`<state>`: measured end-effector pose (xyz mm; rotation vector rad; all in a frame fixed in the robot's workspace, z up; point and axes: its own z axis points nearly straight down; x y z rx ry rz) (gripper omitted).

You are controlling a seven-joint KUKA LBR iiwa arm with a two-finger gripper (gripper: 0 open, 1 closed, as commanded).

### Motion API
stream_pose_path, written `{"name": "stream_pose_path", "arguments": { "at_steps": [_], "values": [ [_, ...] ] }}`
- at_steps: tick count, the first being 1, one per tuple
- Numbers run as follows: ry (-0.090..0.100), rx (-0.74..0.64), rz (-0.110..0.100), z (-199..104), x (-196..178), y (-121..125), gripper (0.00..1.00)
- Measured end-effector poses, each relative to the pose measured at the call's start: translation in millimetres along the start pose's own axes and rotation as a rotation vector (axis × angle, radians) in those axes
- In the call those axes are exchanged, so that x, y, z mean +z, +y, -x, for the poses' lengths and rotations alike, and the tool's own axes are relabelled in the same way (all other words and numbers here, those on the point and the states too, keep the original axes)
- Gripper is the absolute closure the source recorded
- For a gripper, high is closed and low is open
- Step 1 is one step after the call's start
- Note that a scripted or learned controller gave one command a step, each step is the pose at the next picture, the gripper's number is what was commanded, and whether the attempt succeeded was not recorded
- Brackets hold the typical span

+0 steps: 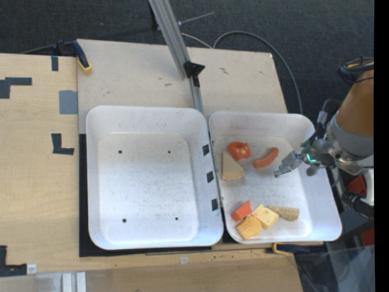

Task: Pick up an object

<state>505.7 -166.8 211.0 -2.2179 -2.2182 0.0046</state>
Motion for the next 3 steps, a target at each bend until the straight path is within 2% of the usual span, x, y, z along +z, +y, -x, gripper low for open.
{"name": "stream_pose_path", "arguments": {
  "at_steps": [1, 2, 3],
  "values": [
    [-0.001, -0.002, 0.004, 0.0, -2.0, 0.8, 0.00],
    [0.000, -0.001, -0.002, -4.4, 59.5, 6.2, 0.00],
    [0.000, 0.000, -0.002, 4.4, 117.6, 5.4, 0.00]
  ]
}}
